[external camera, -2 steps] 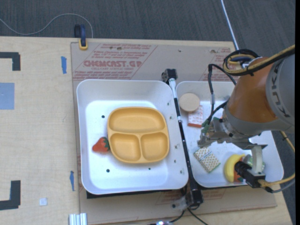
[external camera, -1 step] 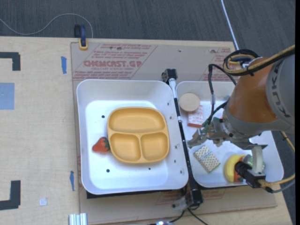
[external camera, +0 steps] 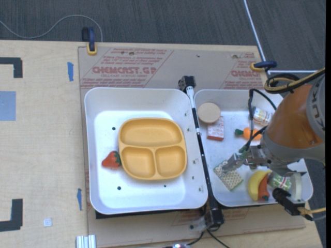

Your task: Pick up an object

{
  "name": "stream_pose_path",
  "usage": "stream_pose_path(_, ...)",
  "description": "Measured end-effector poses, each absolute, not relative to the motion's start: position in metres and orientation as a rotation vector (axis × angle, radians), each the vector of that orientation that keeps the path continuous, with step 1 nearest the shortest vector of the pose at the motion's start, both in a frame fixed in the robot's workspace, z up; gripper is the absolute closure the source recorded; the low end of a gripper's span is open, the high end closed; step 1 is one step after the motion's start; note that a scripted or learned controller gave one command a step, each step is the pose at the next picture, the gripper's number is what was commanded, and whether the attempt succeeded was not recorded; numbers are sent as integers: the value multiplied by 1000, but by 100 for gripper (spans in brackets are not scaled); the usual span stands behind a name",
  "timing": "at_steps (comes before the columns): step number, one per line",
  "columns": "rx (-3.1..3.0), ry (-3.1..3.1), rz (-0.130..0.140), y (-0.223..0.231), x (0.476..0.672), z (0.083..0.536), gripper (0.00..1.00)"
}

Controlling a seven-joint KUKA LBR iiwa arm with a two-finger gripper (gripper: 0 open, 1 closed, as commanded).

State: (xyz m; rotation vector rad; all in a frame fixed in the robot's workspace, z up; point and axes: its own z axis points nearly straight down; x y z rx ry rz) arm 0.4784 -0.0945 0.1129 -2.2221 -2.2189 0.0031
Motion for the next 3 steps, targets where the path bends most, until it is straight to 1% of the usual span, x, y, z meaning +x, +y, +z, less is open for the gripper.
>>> stream_pose_path(1, -2220, -2221, -11, -93, 482, 91, 0)
stream_pose_path(2, -2244, -2233, -14, -98, 486, 103, 100)
stream_pose_path(3, -2219, -2224, -3, -22, 480, 185, 100)
